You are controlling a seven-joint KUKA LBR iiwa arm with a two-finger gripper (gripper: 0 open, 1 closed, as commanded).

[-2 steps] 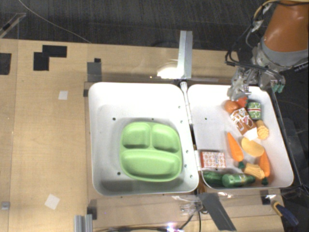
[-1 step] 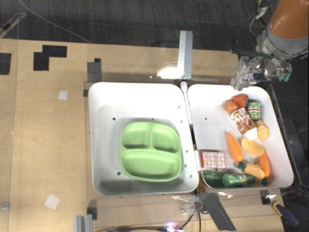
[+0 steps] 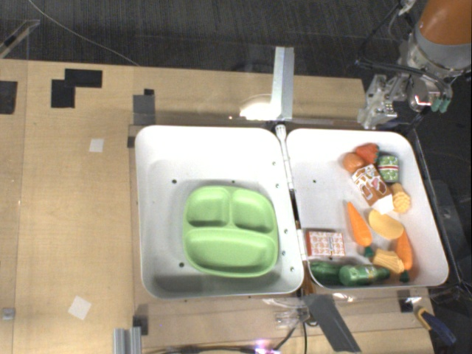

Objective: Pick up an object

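Note:
The right bin (image 3: pixel 317 168) holds a heap of toy food along its right and front sides. A red-orange tomato (image 3: pixel 366 155), a green can (image 3: pixel 388 167) and a printed snack packet (image 3: pixel 371 185) lie at the back. In front of them lie an orange carrot (image 3: pixel 359 224) and a pale yellow wedge (image 3: pixel 386 225). A red-and-white box (image 3: pixel 325 243), a green bottle (image 3: pixel 346 274) and a yellow corn piece (image 3: pixel 388 261) sit by the front wall. My gripper (image 3: pixel 381 103) hangs above the bench beyond the bin's back right corner, apart from every object.
The left bin (image 3: pixel 158 168) carries a green divided plate (image 3: pixel 230 231) in its middle. A grey metal post (image 3: pixel 283 83) stands behind the seam between the bins. The arm's orange band (image 3: pixel 447 9) sits at the top right, with cables around it.

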